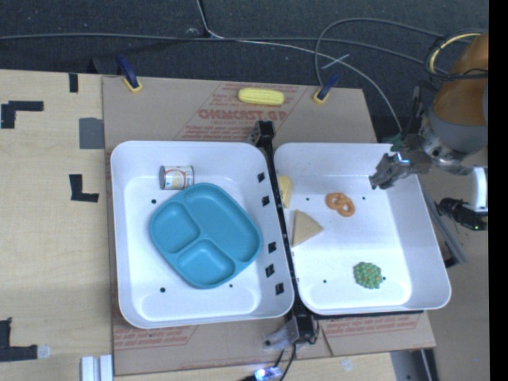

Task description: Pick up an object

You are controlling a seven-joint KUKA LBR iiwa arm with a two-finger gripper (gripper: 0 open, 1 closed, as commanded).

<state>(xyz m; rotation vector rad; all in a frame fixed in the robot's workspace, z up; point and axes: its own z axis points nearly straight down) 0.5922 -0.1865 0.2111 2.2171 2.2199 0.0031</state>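
The tool (386, 175) hangs over the top right corner of the right bin (421, 236), and I cannot tell how it stands. In that bin lie a little pretzel (340, 204), a green bumpy ball (367, 275) and a pale wedge (305, 228). The left bin (131, 236) has a blue tray (205, 234) and a small can (175, 177).
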